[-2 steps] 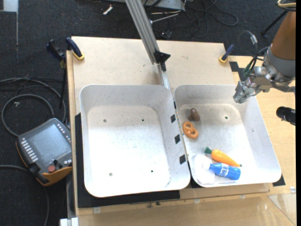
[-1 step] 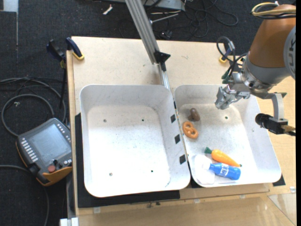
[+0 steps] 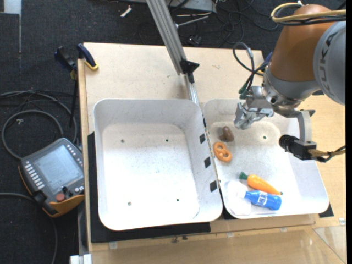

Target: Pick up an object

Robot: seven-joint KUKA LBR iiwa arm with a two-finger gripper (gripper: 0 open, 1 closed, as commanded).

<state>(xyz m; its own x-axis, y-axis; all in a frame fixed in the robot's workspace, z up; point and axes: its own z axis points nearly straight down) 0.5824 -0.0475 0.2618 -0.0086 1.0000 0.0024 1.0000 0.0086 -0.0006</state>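
All the loose things lie in the right-hand shallow white plastic bin [image 3: 308, 172], which reads as the source side, while the left-hand shallow white plastic bin [image 3: 110, 147] beside it on the pale wooden worktop [image 3: 137, 70] looks set as the receiving side. A small brown rounded lump [image 3: 226, 133] sits near the dividing wall, with an orange pretzel-shaped ring [image 3: 223, 152] just below it; toward the near edge an orange carrot-shaped toy with a green tip [image 3: 263, 184] lies just above a small blue bottle [image 3: 264, 200] that rests on a flat white piece [image 3: 237, 198]. The grey arm with its orange band [image 3: 300, 43] reaches in from the right and bends down over the far part of the right bin, its hand [image 3: 245, 119] pointing downward just right of the brown lump, likely the nearest candidate. Whether its fingers are spread or closed I cannot tell at this size, and nothing is visibly held between them.
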